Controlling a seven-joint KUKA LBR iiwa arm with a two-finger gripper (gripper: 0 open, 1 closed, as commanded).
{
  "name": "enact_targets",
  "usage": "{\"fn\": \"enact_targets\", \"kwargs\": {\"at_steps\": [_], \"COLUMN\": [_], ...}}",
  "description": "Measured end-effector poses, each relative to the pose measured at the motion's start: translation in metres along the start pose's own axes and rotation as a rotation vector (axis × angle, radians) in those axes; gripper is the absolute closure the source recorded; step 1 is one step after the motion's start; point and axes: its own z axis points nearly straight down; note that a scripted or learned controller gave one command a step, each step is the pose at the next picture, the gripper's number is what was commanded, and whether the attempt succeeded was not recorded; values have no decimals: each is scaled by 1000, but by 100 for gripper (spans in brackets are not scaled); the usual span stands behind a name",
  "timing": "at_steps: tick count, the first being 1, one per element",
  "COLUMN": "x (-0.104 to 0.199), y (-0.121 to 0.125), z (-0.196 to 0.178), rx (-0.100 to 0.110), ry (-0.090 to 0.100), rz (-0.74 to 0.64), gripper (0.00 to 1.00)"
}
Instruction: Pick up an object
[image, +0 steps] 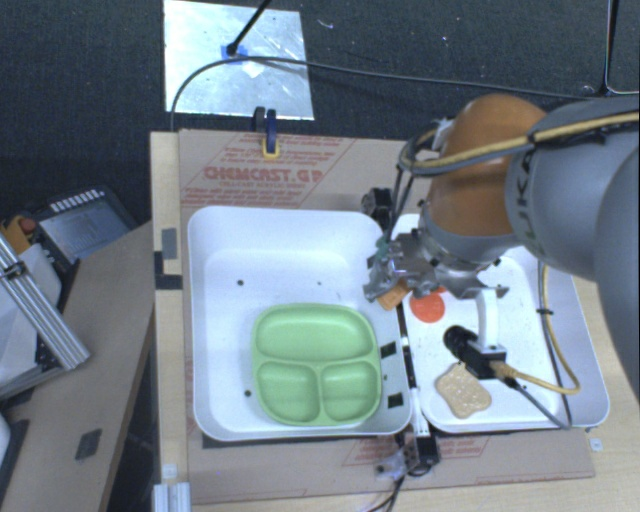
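Orange-brown piece (394, 297): likely object of the pick. It is small and lies at the wall shared by the two bins, directly under the gripper. Which bin it belongs to cannot be told.

Entries, front to back:

1. Tan biscuit-shaped piece (463, 390). It lies flat in the front-left corner of the right bin (570, 370), apart from everything else. Open floor on its right side makes it an easy alternative.

2. Green divided plate (315, 365). It sits compartments up, filling the front half of the left bin (250, 260), with its right edge near the shared wall. It is broad and shallow, and probably a poor fit for a two-finger grip except at the rim.

3. Red disc (430, 308). It lies on the right bin floor near the left wall, just beside the orange-brown piece and partly under the wrist.

4. Orange-brown piece, as above. Lying so close to the wall probably leaves little room for a jaw on that side.

5. Gripper (385, 282). It is low over the shared wall, tip at or touching the orange-brown piece. Whether it is released, clenched or grasping cannot be told; no hold is claimed.

6. Arm (480, 170). It reaches in over the back-right of the right bin, orange band uppermost, and tilts toward the wall, presumably to get at the piece there.

7. Cardboard sheet (265, 172). It lies under both bins and is fixed at its back edge by a clamp (268, 135), presumably to stop the bins sliding.
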Motion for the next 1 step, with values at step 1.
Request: {"fn": "enact_targets", "kwargs": {"at_steps": [1], "x": [45], "y": [-10], "z": [-6], "rx": [-2], "ry": [1], "rz": [-2], "gripper": [100]}}
